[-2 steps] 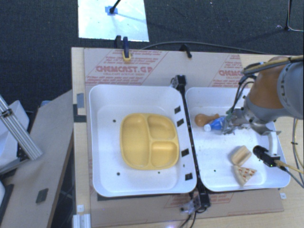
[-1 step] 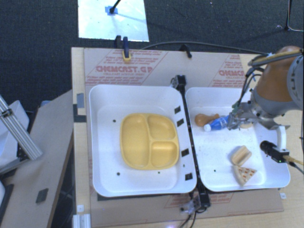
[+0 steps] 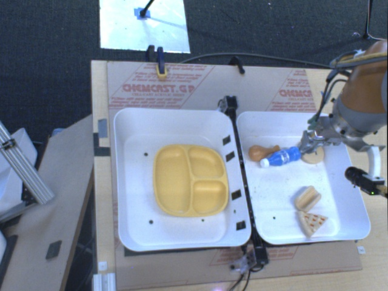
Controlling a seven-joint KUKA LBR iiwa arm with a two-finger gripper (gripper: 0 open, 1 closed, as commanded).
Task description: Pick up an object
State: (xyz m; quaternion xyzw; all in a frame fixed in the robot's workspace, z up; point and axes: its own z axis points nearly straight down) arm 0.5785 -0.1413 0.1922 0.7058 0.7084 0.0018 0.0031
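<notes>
From the fixed camera above the bench, the grey arm with the orange band [image 3: 362,93] reaches in from the right, and its two-finger gripper [image 3: 309,142] hangs low over the far part of the right-hand shallow white bin [image 3: 273,214]. Open or closed? From this angle it cannot be told, and nothing is visibly clamped in it.

Right at the gripper's tip lies the small blue plastic bottle with a white cap [image 3: 282,157]. It is on its side on the bin floor, cap pointing toward the divider between the bins, base end right up against the gripper. Whether they actually touch cannot be told.

Just beside the bottle, on the far side of its cap end, sits an orange-brown drumstick-shaped toy [image 3: 262,151]. A flat round tan disc [image 3: 315,158] lies just under and beside the gripper, at the bottle's base end.

Nearer the camera in the same bin, well apart from the bottle, a tan bread-like block [image 3: 307,197] lies close to a pale wedge with a browned top [image 3: 312,222].

Over in the left-hand white bin [image 3: 136,139], a yellow divided plastic plate with three compartments [image 3: 191,179] lies flat in the middle.
</notes>
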